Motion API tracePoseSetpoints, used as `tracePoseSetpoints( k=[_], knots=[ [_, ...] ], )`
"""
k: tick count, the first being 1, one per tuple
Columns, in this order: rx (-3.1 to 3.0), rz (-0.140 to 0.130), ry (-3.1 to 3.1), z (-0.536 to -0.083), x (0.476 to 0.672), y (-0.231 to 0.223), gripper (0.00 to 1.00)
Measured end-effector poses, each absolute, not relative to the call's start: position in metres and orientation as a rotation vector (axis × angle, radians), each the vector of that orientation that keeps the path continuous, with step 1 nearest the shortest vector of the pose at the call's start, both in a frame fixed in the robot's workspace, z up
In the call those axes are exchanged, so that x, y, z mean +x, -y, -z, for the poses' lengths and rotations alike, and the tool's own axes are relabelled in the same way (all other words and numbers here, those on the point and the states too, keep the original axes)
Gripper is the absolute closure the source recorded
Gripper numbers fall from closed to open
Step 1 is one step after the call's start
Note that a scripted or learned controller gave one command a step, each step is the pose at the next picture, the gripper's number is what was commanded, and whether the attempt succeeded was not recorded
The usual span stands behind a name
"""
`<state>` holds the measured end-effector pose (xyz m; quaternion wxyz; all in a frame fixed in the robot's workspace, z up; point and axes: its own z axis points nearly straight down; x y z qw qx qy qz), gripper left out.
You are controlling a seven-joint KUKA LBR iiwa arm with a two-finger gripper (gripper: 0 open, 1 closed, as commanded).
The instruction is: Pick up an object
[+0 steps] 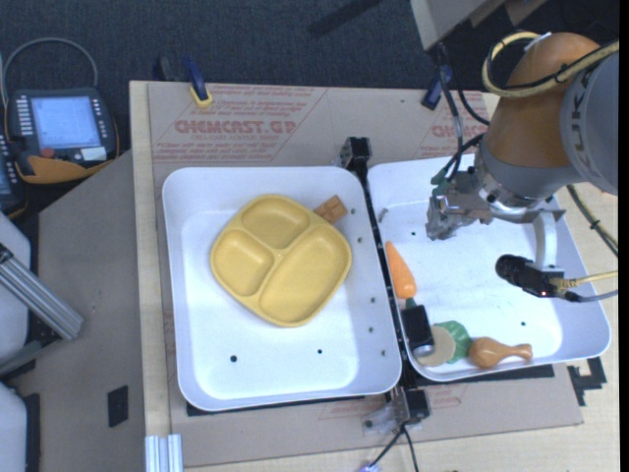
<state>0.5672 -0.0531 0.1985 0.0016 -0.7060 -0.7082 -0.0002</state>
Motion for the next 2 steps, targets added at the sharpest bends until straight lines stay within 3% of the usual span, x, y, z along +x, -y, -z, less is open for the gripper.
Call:
tracePoseSetpoints(
  k=[2],
  knots=[
    [-2.216,0.004,2.229,-0.213,0.576,-0.052,1.0]
  ],
)
